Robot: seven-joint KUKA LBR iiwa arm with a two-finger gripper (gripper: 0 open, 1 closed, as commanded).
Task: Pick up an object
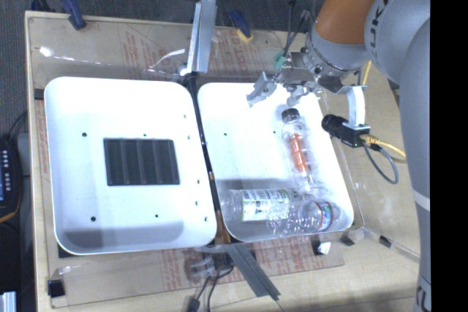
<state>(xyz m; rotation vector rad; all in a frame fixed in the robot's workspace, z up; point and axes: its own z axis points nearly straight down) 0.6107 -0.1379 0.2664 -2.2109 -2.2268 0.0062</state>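
On the table (pixel 44 157) the right bin (pixel 241 128) is holding clear bottles; the jaws (pixel 281 91), hanging open and empty, should be descending squarely over the orange-labelled bottle (pixel 298 146).

1 camera is fixed above the bench (pixel 110 270), looking down at a slant from a middling height. It takes in both white bins, the left bin (pixel 66 157) and right bin (pixel 234 113), with the arm (pixel 395 18) entering right of them.

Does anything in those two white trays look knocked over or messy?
Nothing is spilled or broken. Two clear plastic bottles lie on their sides in the right tray: one along its right wall, one across the near end. The gripper hangs above.
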